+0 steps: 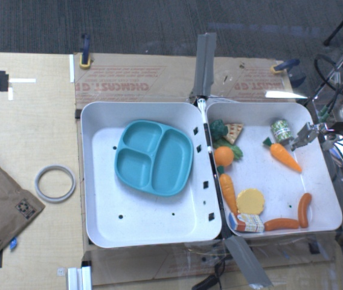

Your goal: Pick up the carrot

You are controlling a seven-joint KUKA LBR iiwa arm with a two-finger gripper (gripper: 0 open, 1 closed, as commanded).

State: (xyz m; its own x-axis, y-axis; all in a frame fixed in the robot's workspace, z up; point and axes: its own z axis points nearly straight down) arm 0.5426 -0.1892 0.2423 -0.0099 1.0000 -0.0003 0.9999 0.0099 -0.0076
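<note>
Camera view: tapered orange plastic carrot (pixel 285 156) lay in right white bin (pixel 316 116), upper right, beside green-labelled can (pixel 280 129). Grey gripper (pixel 301 138) just beside carrot's leafy end; jaw opening couldn't be told. Second orange carrot (pixel 228 192) lay along bin's left wall.

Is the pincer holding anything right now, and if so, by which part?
Nothing is held. The pincer sits at the right bin's edge, beside the carrot, which lies flat on the bin floor.

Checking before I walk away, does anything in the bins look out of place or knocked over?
Nothing looks spilled or damaged. The blue plate sits slightly askew in the left bin, and the carrot lies loose among toy food in the right bin.
</note>
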